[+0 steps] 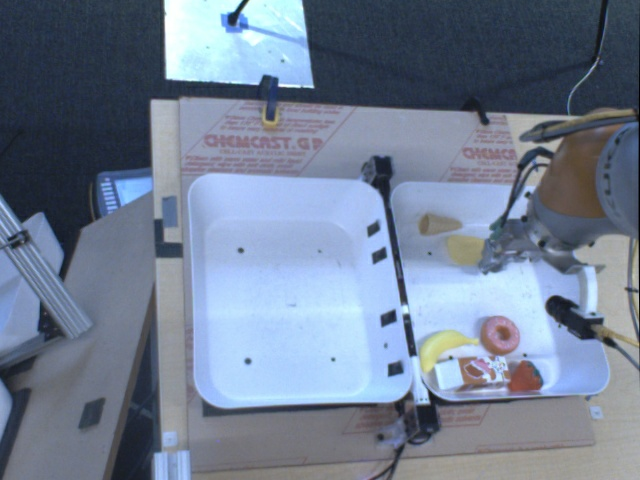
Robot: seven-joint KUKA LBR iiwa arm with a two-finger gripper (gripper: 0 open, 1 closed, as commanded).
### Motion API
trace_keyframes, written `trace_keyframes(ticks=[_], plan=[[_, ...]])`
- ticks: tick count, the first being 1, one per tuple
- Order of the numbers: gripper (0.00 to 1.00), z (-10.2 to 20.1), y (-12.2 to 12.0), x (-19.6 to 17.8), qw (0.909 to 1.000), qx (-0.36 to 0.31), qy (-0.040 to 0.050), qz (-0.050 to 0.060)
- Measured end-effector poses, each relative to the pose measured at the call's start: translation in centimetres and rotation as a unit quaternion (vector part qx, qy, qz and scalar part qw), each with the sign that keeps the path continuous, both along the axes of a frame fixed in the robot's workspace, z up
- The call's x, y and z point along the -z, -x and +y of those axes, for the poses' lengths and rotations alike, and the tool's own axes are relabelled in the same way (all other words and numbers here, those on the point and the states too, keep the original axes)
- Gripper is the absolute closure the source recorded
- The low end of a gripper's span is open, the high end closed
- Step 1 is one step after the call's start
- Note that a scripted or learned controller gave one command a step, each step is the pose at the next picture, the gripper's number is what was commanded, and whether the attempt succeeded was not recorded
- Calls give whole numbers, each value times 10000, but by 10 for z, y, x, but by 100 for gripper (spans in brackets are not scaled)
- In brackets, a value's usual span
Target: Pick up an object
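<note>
From my feed I see the gripper down inside the right bin, near its upper middle, with the grey arm and its orange band coming in from the right. Its tip sits at the right edge of a pale yellow, rounded flat piece, which looks like a slice of toy food; I cannot tell whether the two are touching. I cannot tell how the tool is set or whether it has hold of anything.

Just up and left of that slice lies a tan cone-shaped piece, narrow end to the left. Along the bin's near edge I have a yellow banana, curved and glossy, a pink-frosted doughnut to its right, a small carton with red and white printing, and a red strawberry just beside the carton. The left bin sits alongside.
</note>
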State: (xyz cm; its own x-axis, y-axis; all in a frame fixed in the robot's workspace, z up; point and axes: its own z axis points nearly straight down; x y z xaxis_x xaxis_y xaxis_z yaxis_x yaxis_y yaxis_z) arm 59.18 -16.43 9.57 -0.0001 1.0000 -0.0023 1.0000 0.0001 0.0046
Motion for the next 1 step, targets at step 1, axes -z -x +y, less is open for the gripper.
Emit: trace_keyframes(ticks=[1], plan=[[0,0,0,0,10000,1,-1,1]])
